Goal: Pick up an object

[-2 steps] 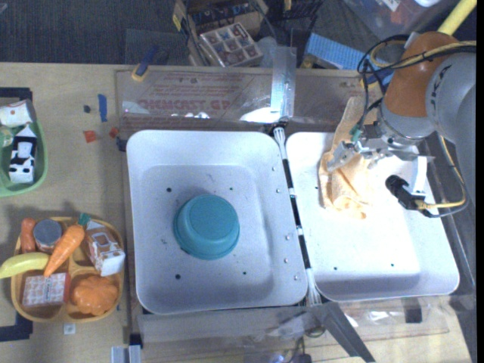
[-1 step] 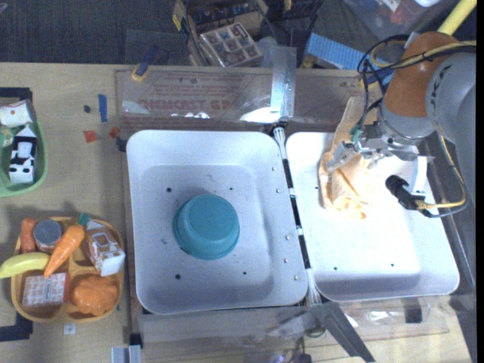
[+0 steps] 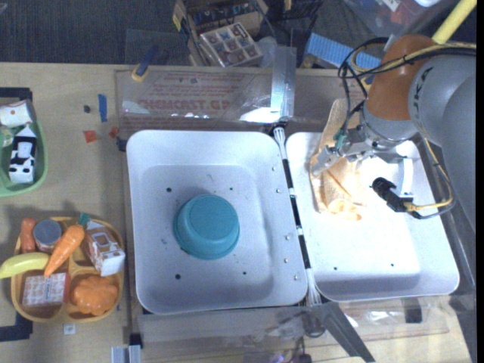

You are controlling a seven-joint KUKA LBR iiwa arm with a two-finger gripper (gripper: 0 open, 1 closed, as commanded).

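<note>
In the right bin [image 3: 423, 278] we see the gripper [image 3: 333, 159] low over the upper left part of the floor, with the grey arm [image 3: 446, 97] and its orange band [image 3: 401, 74] coming in from above and to the right. Beneath and just beside the claw lies a pale tan object [image 3: 336, 191], soft-edged and washed out by the glare on the white floor; it may be a cloth or a piece of toy bread, and we cannot name it with confidence. Whether the claw is released or clenched we cannot tell, since the wrist hardware and cables cover it. Nor can we say that the tan object is held.

The left bin [image 3: 151, 157] bears 1 teal bowl [image 3: 207, 226] lying mouth-down near its middle, well apart from the arm. Outside the bins, at the left of the bench, a yellow tray [image 3: 15, 293] of toy food and a green dish [image 3: 38, 176] stand untouched.

As we judge it, the tan object is the likely target, and the risks are plain. It lies close to the wall between the 2 bins, so 1 side of the claw may strike that wall. If the object is flat or limp, the claw may close above it or pinch only an edge, and it would slip free on the lift.
</note>
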